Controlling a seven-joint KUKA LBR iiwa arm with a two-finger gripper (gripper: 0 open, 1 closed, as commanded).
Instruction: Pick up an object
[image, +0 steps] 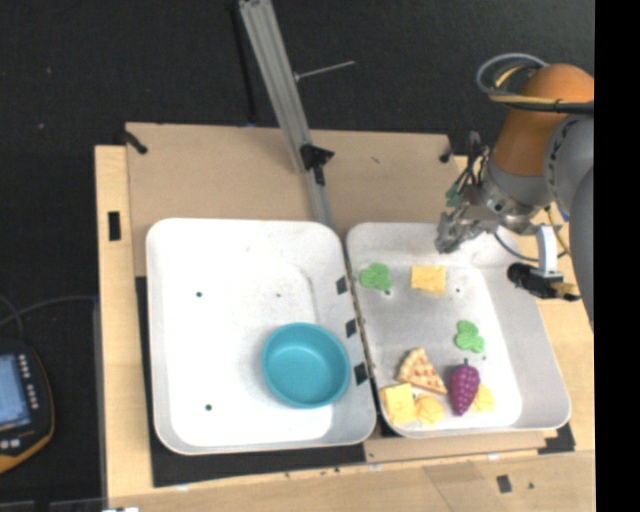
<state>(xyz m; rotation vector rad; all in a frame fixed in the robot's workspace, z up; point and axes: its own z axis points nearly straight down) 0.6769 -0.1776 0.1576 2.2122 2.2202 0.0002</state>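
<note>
My gripper (452, 238) hangs over the far edge of the right bin (520, 330), up and to the right of a yellow cheese block (428, 279). A green leafy piece (376, 277) lies left of that block. Another green piece (468, 337) sits toward the bin's right side. At the near end lie a pizza slice (421, 371), a purple grape bunch (462, 388) and yellow pieces (400, 404). I see nothing between the fingers.
The left bin (200, 270) holds a blue bowl (305, 364) near its front right. A grey metal pole (285, 100) slants up from between the bins. A handheld controller (18, 395) lies off the bench at left.
</note>
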